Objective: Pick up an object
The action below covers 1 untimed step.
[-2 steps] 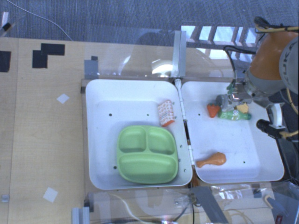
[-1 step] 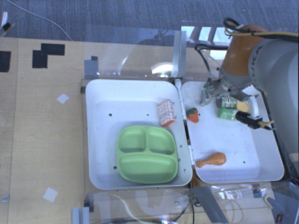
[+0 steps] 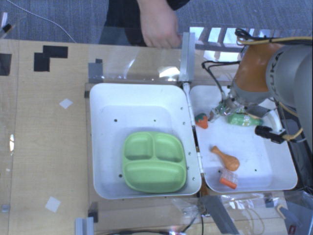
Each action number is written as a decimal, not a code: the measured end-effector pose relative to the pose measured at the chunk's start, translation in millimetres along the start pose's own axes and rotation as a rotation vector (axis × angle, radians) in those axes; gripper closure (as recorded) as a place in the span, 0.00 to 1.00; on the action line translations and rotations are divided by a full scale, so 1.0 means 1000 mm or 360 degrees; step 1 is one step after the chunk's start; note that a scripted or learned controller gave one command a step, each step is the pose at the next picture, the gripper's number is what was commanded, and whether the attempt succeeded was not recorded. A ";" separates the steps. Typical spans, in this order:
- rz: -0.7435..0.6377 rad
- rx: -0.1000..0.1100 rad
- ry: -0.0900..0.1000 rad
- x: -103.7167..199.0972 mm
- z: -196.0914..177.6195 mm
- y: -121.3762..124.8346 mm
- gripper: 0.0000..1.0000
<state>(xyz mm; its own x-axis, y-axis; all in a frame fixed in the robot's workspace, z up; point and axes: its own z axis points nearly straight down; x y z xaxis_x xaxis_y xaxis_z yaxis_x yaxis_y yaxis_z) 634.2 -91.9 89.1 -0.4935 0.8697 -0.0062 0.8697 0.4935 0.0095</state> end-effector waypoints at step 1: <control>0.0453 -0.0005 -0.0001 0.015 -0.001 -0.022 0.00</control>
